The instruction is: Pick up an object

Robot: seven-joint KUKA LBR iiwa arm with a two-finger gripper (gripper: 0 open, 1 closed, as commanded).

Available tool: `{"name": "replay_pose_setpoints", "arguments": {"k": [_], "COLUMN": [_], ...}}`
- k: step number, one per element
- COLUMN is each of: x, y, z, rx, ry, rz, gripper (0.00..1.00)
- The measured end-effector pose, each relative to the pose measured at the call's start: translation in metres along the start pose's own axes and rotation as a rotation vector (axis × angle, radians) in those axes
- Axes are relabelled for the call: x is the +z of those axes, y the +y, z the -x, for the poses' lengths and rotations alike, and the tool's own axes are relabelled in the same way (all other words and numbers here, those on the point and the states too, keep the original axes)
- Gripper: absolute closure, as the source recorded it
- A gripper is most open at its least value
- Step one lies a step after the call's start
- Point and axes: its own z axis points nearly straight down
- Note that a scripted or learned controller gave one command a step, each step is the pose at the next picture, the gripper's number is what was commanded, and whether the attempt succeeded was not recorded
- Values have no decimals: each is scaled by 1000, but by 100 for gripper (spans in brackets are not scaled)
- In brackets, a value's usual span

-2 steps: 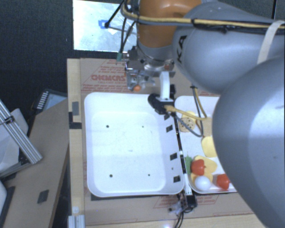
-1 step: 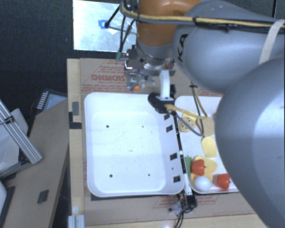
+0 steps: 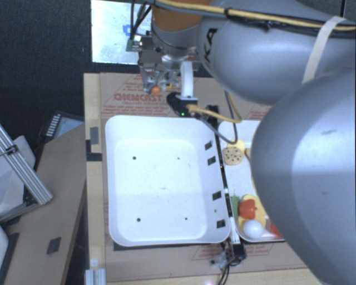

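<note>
Grey and bulky, the arm [image 3: 267,50] sweeps in from the right of the camera view, its orange band [image 3: 175,16] sitting just above the claw [image 3: 157,86]. The claw hangs over the brown cardboard sheet [image 3: 128,92] beyond the far rim of the closest bin [image 3: 111,167], not over the bin's floor. A small orange speck [image 3: 156,89] shows at the claw's tip. It is too small to tell whether it is a held thing or part of the tool. Whether the claw is clenched or released cannot be told either.

The closest bin lies just in front of the claw, toward the camera. Its white floor shows a few dark dots.

The second bin [image 3: 245,133] lies in front of the claw and off to the arm's side, partly hidden beneath the arm. The objects for picking lie there, well apart from the claw. A yellow perforated disc [image 3: 233,155] is the nearest of them to the claw. Further from the claw, in the bin's near corner, sit a green piece [image 3: 234,199], a red-orange object [image 3: 247,209] just beside it, and a white ball [image 3: 253,229] touching the red-orange object.

Black clips [image 3: 211,161] line the seam between the two bins.
</note>
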Motion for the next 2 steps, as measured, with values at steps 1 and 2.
{"name": "replay_pose_setpoints", "arguments": {"k": [1,2], "x": [180,93], "y": [-6,-1], "z": [24,0], "rx": [8,0], "ry": [-7,2], "rz": [-22,1], "gripper": [100,100]}}
